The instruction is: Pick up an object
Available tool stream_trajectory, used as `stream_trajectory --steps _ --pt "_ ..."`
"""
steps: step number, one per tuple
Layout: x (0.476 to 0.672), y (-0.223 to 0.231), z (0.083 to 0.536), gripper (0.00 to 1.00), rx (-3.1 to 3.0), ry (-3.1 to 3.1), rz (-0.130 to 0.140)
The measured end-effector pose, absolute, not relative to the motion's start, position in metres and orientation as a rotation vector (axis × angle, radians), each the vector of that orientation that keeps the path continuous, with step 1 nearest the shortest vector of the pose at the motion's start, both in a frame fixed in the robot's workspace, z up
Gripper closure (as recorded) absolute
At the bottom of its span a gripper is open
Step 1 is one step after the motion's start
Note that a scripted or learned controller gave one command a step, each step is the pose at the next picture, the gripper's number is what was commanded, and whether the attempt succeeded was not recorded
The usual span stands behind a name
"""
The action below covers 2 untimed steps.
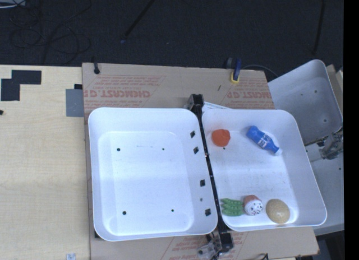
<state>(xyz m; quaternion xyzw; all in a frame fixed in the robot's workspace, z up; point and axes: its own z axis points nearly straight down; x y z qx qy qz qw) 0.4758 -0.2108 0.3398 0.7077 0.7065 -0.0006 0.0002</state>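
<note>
White plastic makes up both bins, and nearest the camera, along the front wall of the right bin [315, 189], lie 3 things in a row: a green toy [231, 207], a white ball with red spots [253, 205] touching it, and a tan egg [277, 210] just beside the ball. The egg sits close to the front right corner. Farther back in the same bin are 2 more: an orange ball [221, 137] near the dividing edge and a blue bottle [262, 139] lying tilted on its side, well apart from the front row and with bare floor between them.

Nothing lies on the floor of the left bin [92, 141] apart from a few small dark holes. Black clips [202, 158] run along the seam where the 2 bins meet. Both rest on a cardboard sheet [140, 88] laid over a pale wooden bench [39, 158], with a yellow and blue clamp [235, 71] at the cardboard's far edge.

I judge the pick has not begun: all 5 things lie loose, none lifted. Whether the gripper is released or clenched, I cannot tell. The next move calls for choosing 1 target and coming down over it. The orange ball and the bottle look easiest, each standing clear; the front 3 crowd each other and the wall, which could spoil a grasp.
</note>
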Motion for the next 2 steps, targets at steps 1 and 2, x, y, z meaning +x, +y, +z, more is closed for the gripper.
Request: stream_trajectory --steps 1,2 --pt "0.476 -0.213 0.328 1.00 2.224 2.222 -0.003" --pt "0.476 -0.213 0.310 1.00 2.224 2.222 -0.003"
